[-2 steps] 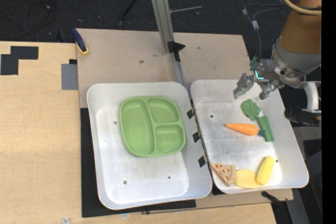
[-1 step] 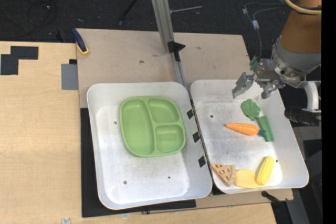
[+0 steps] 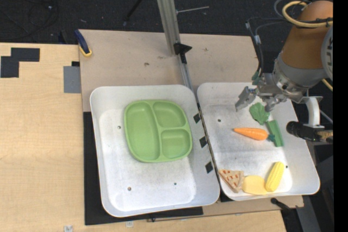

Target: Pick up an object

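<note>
The metal two-finger gripper (image 3: 258, 101) hangs over the right white bin (image 3: 228, 182) with its fingers spread wide, gripping nothing. Its right finger hovers at the leafy top of a green plastic vegetable (image 3: 266, 122), just beside an orange toy carrot (image 3: 251, 133).

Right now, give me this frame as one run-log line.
end effector: open, over right bin far end | nearest: green toy | held: nothing | left bin: green divided plate

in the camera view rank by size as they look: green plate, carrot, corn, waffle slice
1. green plate, by far the largest
2. carrot and corn, too alike to rank
3. waffle slice, slightly smaller, though partly tucked against its neighbour
</note>
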`<action>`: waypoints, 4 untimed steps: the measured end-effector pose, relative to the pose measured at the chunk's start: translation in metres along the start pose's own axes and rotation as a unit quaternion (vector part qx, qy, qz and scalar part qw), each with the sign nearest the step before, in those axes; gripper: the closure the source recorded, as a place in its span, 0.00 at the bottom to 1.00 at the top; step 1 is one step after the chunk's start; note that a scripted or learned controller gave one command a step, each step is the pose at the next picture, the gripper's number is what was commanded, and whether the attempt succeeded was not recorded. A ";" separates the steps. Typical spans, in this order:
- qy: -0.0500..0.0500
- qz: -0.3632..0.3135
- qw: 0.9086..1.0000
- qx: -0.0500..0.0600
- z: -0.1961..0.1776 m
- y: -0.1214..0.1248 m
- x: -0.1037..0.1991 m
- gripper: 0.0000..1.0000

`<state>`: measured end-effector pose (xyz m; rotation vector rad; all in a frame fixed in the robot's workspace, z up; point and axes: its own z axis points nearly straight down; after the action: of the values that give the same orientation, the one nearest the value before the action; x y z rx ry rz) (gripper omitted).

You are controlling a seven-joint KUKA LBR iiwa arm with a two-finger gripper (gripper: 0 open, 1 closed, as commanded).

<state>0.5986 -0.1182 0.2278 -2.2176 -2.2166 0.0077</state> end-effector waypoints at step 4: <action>-0.001 -0.001 1.000 -0.006 0.036 0.004 0.005 1.00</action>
<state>0.6025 -0.1133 0.1913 -2.2218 -2.2252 -0.0037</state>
